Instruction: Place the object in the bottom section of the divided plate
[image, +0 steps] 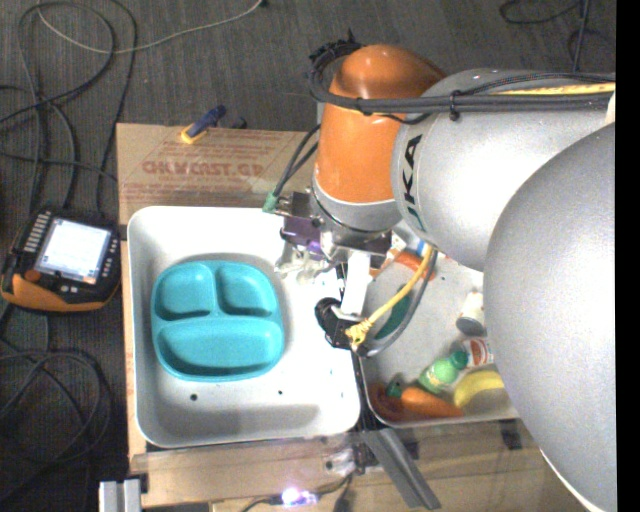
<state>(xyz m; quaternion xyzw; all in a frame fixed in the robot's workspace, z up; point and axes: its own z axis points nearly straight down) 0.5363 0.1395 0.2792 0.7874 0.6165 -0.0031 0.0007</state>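
A teal divided plate (218, 322) lies in the left white bin (200, 420), two small sections at its far side and one wide section (215, 352) at its near side; nothing lies on it. My gripper (303, 252) hangs below the orange wrist band (375, 110), over the left bin's right part, just right of the plate's upper right corner. No object is visible in it from this angle. The arm's grey body hides much of the right bin.
The right bin (385, 405) holds a carrot (425, 403), a banana (480, 387), a green bottle (440, 373) and a small can (481, 351). A black and yellow cable loop (340, 325) dangles from the wrist by the divider. A teach pendant (62, 258) sits left of the bench.
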